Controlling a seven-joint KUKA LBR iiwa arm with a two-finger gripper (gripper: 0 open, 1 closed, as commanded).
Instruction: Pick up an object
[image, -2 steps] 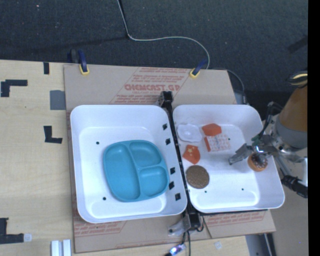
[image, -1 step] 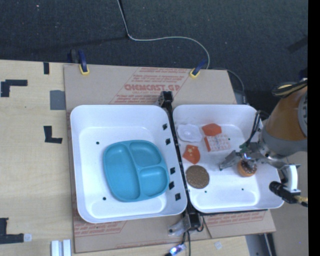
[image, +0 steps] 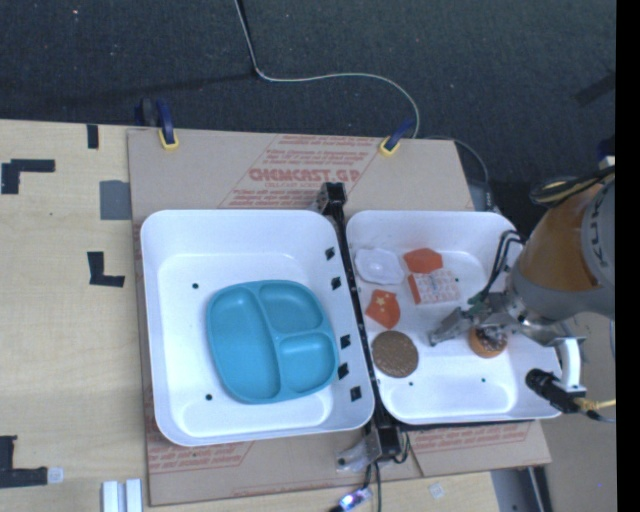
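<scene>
The right bin (image: 450, 400) holds several small items: a clear lid-like piece (image: 377, 265), an orange block (image: 422, 260), a white and red packet (image: 435, 289), an orange wedge (image: 384, 308), a brown round disc (image: 395, 353) and a small brown-orange round piece (image: 488, 345). My gripper (image: 468, 328) hangs low over the right part of this bin, just left of and touching or nearly touching the small brown-orange piece. Nothing is visibly held.
The left bin (image: 170, 260) carries a blue divided plate (image: 271, 338). A black divider with clips (image: 345, 300) runs between the bins. The grey and orange arm (image: 565, 260) comes in over the right bin's right wall. A black cable (image: 330, 75) lies behind the bench.
</scene>
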